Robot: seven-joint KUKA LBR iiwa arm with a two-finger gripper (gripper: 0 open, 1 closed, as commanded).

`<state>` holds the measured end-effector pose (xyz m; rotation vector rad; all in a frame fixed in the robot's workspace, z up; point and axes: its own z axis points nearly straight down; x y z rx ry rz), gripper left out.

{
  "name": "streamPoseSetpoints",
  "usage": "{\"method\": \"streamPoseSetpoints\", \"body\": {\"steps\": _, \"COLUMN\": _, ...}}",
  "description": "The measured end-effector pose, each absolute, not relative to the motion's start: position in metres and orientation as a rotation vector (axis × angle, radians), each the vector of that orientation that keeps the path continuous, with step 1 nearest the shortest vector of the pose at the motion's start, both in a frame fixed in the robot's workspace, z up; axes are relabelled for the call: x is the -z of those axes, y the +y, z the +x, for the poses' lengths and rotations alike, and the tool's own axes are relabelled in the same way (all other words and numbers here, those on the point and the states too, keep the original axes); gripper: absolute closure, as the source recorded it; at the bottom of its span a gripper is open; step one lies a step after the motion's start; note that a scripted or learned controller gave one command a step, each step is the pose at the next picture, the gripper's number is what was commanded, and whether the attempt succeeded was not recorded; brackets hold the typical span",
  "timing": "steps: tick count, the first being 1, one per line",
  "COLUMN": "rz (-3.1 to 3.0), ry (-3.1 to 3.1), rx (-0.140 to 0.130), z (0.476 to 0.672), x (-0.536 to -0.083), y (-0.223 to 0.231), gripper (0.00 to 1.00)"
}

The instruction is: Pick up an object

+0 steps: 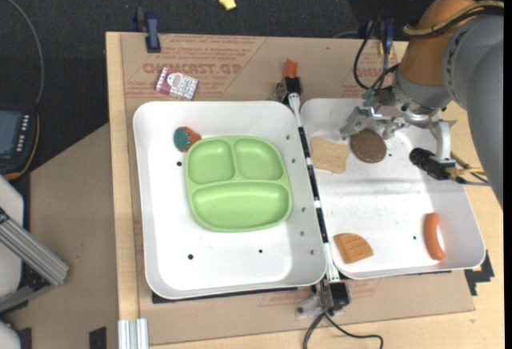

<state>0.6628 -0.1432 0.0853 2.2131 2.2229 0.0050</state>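
Pincer (370, 125) low in right bin (400, 259), touching brown disc (369, 147).

Pale green divided plate (237, 182), left white bin (160, 243); teal-and-red piece (187, 138) at its upper left; tan slice (329, 154), dark brown disc (369, 146), orange-brown wedge (352, 247), orange-red sausage (434, 236), right white bin (392, 203); yellow scrap (227, 1), dark floor.

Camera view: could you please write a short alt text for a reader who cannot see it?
The end effector hangs over a brown round patty in the right bin, beside bread, a cracker and a sausage. The left bin holds a green divided plate.
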Motion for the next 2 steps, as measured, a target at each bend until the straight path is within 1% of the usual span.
{"method": "streamPoseSetpoints", "body": {"steps": 1, "rz": 2.221, "ry": 2.220, "rx": 0.000, "z": 0.658, "x": -0.085, "y": -0.154, "gripper": 0.00}}
{"method": "streamPoseSetpoints", "body": {"steps": 2, "rz": 2.224, "ry": 2.221, "rx": 0.003, "z": 0.638, "x": -0.085, "y": -0.165, "gripper": 0.00}}
